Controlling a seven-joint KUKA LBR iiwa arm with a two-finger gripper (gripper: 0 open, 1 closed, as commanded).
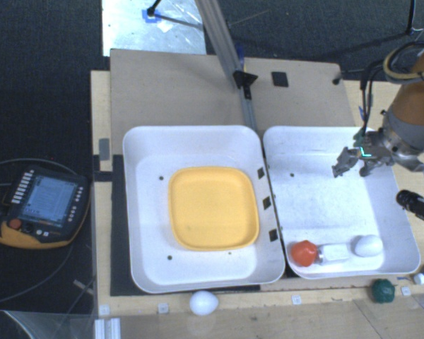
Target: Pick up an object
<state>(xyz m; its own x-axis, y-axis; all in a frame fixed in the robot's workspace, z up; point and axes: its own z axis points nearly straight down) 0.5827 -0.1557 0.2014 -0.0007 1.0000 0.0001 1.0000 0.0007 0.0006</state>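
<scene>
Pincer (pixel 354 162) hangs spread and empty over right bin (pixel 318 196). Orange ball (pixel 303 253) and white egg (pixel 368 246) untouched at near wall; grasp not begun.

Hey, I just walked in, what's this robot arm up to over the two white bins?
The arm reaches in from the right, and its gripper hangs over the upper part of the right bin with nothing between its fingers. The likely targets lie along that bin's near edge: an orange-red ball, a small white block and a white egg-shaped object. The left bin holds a yellow plate. Nothing has been picked up yet.
</scene>
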